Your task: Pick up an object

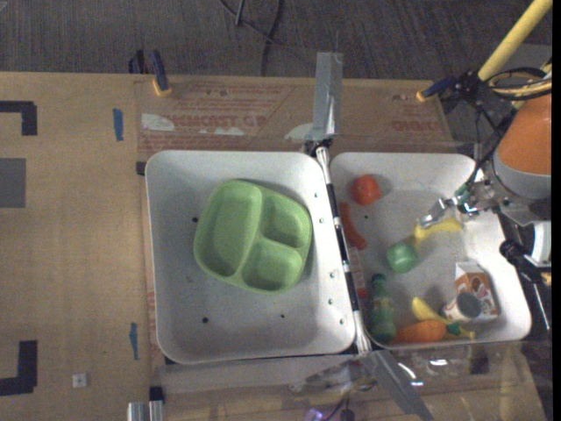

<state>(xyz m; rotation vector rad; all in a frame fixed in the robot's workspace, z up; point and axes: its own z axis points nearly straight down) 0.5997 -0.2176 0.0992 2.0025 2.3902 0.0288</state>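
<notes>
My gripper (450, 207) hangs over the right bin (399, 167) near its right wall, open, with nothing between its fingers. A yellow banana-shaped piece (437, 228) lies just below and in front of it. Also in this bin are a red tomato (366, 189), a red pepper strip (351, 225), a green round fruit (401, 256), a dark green bottle (380, 308), a second yellow piece (424, 308), an orange carrot (424, 331) and a small printed carton (473, 293).
The left bin (175, 261) holds a light green divided plate (254, 234). A raised divider (337, 244) separates the two bins. The grey arm with its orange band (529, 143) reaches in from the right, with cables behind it.
</notes>
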